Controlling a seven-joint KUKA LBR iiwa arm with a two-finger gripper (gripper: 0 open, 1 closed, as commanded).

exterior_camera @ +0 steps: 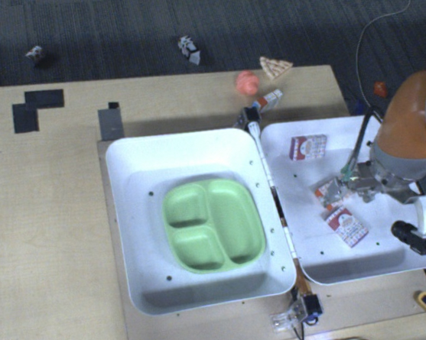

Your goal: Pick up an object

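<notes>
Red-and-white packets, we count two in the right bin (pixel 317 264): one (pixel 307 147) at its far side, one (pixel 347 227) nearer. We see the gripper (pixel 338 186) between them, over a small item (pixel 325 189). One green divided tray (pixel 212 224) fills the left bin (pixel 137 213).

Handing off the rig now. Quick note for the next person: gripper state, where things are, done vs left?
Gripper: low in the right bin, over a small item; nothing visibly held.
Right bin things: red-and-white packet near the top, another red-and-white packet lower down.
Left bin: green divided tray.
Done: no pick confirmed.
Left: grasp one object and lift it.
</notes>
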